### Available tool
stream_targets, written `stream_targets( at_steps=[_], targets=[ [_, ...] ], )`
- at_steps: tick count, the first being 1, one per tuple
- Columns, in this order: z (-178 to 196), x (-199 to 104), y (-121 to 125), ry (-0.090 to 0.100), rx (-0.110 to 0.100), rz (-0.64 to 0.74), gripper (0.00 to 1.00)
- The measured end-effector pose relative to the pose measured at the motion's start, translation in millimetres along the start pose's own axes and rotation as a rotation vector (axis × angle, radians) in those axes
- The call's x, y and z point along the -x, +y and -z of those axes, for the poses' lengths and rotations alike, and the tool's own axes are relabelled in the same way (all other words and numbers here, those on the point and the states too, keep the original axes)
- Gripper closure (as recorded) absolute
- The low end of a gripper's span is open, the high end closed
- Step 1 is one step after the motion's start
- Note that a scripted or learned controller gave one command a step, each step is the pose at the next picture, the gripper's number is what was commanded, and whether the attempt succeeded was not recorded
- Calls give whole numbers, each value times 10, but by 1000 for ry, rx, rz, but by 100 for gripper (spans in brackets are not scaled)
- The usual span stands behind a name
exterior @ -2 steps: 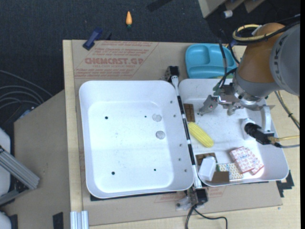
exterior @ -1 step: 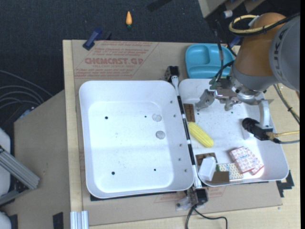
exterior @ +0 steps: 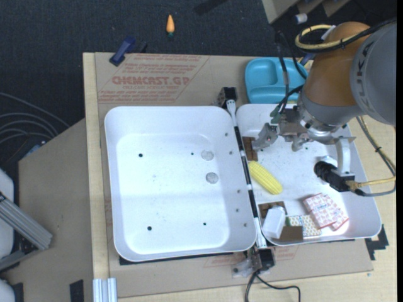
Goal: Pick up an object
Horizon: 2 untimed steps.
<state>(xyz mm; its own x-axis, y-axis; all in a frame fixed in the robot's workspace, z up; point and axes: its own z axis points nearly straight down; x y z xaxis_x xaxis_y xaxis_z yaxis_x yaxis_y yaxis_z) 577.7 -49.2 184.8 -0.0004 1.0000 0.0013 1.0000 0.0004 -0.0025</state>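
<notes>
A wooden table (exterior: 157,74) on dark carpet carries two white bins side by side; the left bin (exterior: 170,175) holds no objects. The arm (exterior: 343,61) reaches over the right bin (exterior: 296,168), its gripper (exterior: 280,134) hanging above the far end with its prongs spread and nothing between them. The corn (exterior: 265,177) lies just nearer the camera and slightly left of the gripper, close to the divider, its long axis running diagonally. A patterned packet (exterior: 324,211) and small boxes (exterior: 283,222) sit at the bin's near end, farther away.
</notes>
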Motion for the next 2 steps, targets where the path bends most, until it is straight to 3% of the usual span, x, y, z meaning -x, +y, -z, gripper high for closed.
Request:
stream_targets(
  at_steps=[1, 2],
  targets=[
    [-1, 102, 219, -2, 4, 0, 0],
    [-292, 434, 328, -2, 1, -1, 0]
  ],
)
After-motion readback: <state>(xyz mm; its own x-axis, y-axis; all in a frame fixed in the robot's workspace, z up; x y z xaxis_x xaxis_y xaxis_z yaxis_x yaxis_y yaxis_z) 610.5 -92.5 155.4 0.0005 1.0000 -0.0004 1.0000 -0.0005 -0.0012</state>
